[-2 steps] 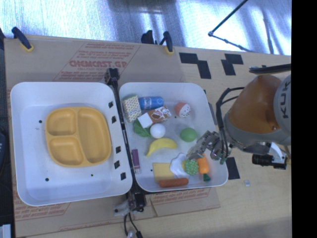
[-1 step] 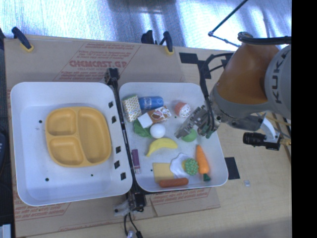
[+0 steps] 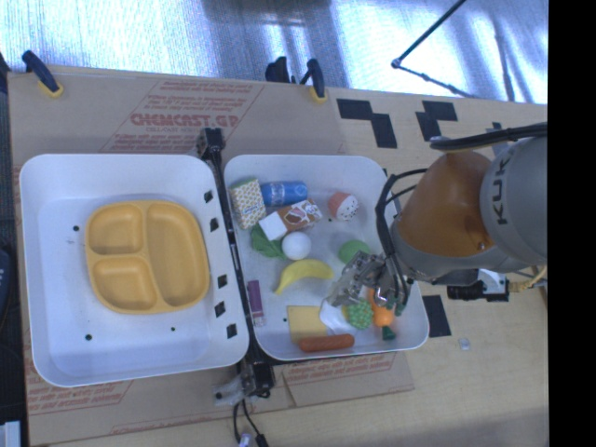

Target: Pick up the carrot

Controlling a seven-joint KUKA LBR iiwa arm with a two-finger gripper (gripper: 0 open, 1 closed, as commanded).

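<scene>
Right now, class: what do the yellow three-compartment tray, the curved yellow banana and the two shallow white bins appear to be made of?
Yellow three-compartment tray: apparently moulded plastic, matte, with rounded dividers.
Curved yellow banana: probably toy plastic, uniformly coloured and smooth.
Shallow white bins: likely thin formed plastic, slightly glossy, with rounded corners and raised rims.

Orange carrot [image 3: 383, 317], yellow banana [image 3: 304, 273], white bins [image 3: 37, 250], yellow divided tray [image 3: 147, 254].

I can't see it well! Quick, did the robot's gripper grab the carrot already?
Gripper: low in the right bin, right beside the carrot; open or closed cannot be told, and no grab is visible.
</scene>
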